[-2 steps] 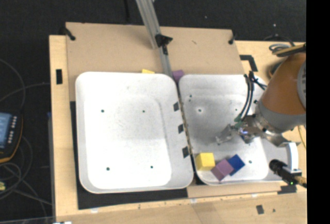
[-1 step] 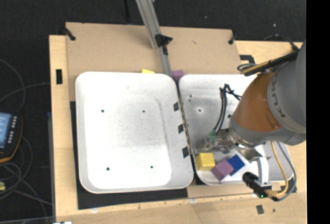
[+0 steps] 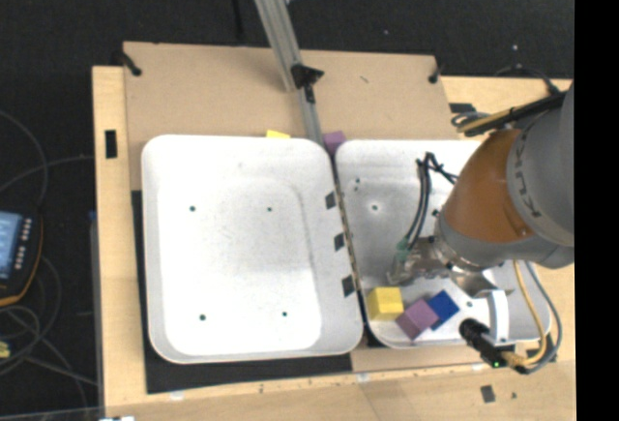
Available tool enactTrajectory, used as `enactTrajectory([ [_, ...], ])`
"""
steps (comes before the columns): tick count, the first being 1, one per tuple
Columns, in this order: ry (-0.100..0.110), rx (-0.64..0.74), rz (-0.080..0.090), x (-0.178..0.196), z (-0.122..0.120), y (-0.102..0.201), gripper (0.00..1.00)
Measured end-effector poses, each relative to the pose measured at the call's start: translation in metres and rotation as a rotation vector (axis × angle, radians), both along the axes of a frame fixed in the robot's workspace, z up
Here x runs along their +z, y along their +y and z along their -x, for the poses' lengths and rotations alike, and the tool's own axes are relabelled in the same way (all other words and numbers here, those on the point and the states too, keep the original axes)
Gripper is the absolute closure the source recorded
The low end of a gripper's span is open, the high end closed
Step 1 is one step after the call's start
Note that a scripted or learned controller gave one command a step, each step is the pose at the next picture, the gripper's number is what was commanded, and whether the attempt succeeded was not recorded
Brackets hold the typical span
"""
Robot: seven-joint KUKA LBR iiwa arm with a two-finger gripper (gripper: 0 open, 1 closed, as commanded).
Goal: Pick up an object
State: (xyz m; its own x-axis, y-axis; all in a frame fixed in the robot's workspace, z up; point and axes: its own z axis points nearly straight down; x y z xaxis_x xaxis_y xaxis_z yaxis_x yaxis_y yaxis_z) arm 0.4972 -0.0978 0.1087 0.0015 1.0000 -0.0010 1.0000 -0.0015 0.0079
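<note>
Blocks, yellow (image 3: 385,302), purple (image 3: 418,317), blue (image 3: 442,307), lie skewed below end effector (image 3: 406,266).

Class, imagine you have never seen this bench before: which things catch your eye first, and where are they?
The grey arm with its orange band reaches in from the right over the right bin. Beneath its gripper, at that bin's near edge, a yellow block, a purple block and a blue block cluster together. The left bin spreads wide and white beside it.

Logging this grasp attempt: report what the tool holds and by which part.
Cannot be told. The tool hangs low in the right bin, above the yellow block, purple block and blue block; no block shows in its grip.
</note>
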Motion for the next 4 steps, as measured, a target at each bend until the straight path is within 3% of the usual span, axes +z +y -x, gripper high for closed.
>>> enactTrajectory([
  [1, -0.002, 0.004, 0.003, 0.188, -0.017, -0.027, 1.00],
  [2, 0.010, -0.003, 0.002, 0.120, -0.033, -0.091, 1.00],
  [3, 0.007, 0.006, 0.001, 0.124, -0.034, -0.088, 0.00],
  [4, -0.004, 0.000, 0.009, 0.013, -0.060, -0.106, 0.00],
])
